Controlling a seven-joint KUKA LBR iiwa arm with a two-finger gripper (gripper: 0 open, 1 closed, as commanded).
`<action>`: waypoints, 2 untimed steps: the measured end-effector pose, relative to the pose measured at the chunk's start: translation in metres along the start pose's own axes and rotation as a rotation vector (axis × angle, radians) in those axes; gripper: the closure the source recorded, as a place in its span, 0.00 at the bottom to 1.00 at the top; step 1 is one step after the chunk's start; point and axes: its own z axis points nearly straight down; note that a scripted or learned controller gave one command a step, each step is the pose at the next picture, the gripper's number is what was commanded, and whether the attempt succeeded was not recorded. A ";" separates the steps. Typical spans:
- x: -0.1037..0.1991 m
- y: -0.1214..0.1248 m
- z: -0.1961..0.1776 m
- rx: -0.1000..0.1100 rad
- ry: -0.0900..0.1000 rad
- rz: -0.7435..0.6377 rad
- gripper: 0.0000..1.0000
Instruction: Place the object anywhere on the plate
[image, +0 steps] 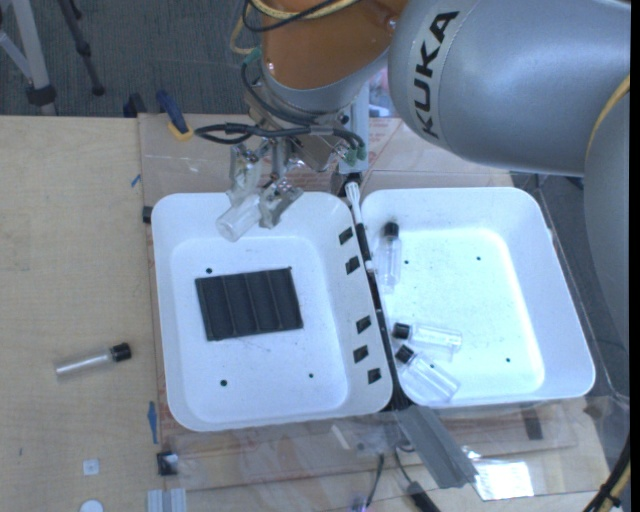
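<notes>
Lying in right bin (560, 300): three vials. One black plate (249, 302) in left bin (170, 330). Gripper (258, 205) fingers clenching fourth vial (233, 220) above plate's far side.

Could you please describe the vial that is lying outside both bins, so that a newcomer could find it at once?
Start from the left bin, the one with the black ribbed plate inside it. Look past its left wall onto the bare wooden bench: the clear vial lies there on its side, black cap pointing towards the bin. It is the one vial resting on wood; the others lie in the right bin.
</notes>
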 end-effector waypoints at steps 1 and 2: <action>0.015 0.015 -0.008 -0.001 0.005 -0.098 1.00; -0.003 -0.004 -0.008 0.000 -0.002 -0.349 1.00</action>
